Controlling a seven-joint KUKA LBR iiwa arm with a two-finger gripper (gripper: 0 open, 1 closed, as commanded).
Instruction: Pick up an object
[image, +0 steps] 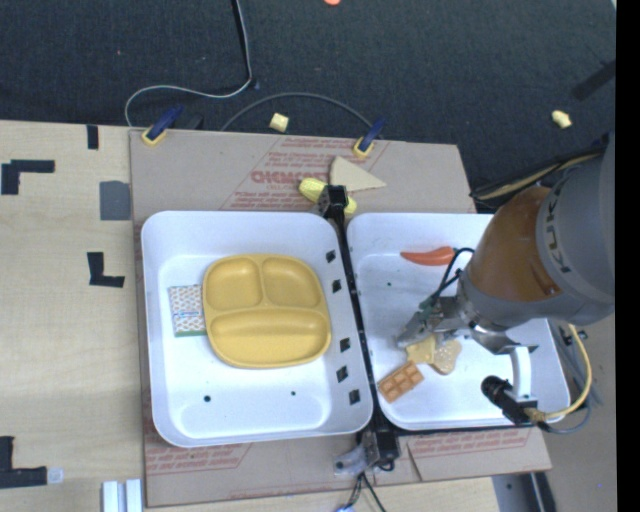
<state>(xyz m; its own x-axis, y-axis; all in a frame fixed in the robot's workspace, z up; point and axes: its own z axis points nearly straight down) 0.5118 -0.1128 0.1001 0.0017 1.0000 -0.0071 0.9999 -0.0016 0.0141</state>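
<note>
In the right bin (385, 250), my gripper (428, 328) reaches down just above a pale tan cracker-like piece (440, 355). A brown waffle-patterned block (401, 381) lies just below and left of that piece. An orange carrot-shaped object (430, 256) rests near the bin's far wall. The grey arm with its orange band (515, 265) covers the bin's right half. From this angle the fingertips merge with the tan piece.
The left bin (160, 300) holds a yellow divided plate (267, 310) and a small patterned sponge (186, 309) at its left. Clips and a yellow clamp (335, 195) sit on the divider between the bins. Cables run behind the cardboard base.
</note>
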